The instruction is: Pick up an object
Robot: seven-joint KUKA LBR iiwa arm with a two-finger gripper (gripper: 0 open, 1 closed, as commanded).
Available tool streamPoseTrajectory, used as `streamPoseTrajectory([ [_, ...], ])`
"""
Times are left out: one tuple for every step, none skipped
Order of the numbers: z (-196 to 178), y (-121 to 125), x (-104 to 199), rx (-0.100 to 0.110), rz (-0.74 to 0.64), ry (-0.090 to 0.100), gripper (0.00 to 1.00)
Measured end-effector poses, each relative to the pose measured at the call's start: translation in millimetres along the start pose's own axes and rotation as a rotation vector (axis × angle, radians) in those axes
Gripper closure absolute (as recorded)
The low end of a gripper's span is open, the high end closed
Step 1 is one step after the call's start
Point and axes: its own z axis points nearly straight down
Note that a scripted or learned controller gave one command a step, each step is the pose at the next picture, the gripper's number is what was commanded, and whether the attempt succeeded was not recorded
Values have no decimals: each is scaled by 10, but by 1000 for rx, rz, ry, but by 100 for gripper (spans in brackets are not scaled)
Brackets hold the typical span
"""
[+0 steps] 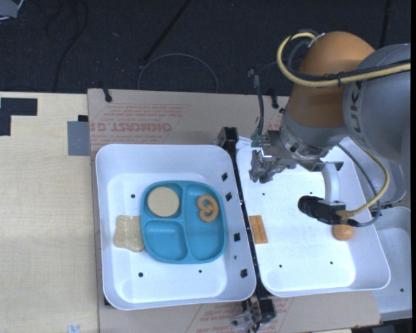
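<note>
You are looking at the gripper (261, 168) hanging over the upper left corner of the right bin (298, 259), close to the wall it shares with the left bin (168, 159). You cannot tell from this angle whether it is spread or pressed together, and nothing is showing in its grasp. The arm (333, 82) is reaching in from the right, over the bin's far edge.

In the right bin, you are seeing a flat orange tile (258, 229) lying by the left wall, below the gripper and apart from it. A small orange ball (342, 232) is sitting near the right wall, well apart from the tile.

In the left bin, a blue plate (168, 245) is lying flat. A round biscuit (162, 201) is resting in its upper left compartment and a pretzel (207, 208) in its upper right one. A pale bread piece (128, 233) is lying just beside the plate's left edge, on the bin floor.
</note>
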Motion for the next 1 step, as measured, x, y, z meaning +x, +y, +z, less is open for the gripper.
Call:
streamPoseTrajectory([
  [19,-13,453,1,1,-1,100],
])
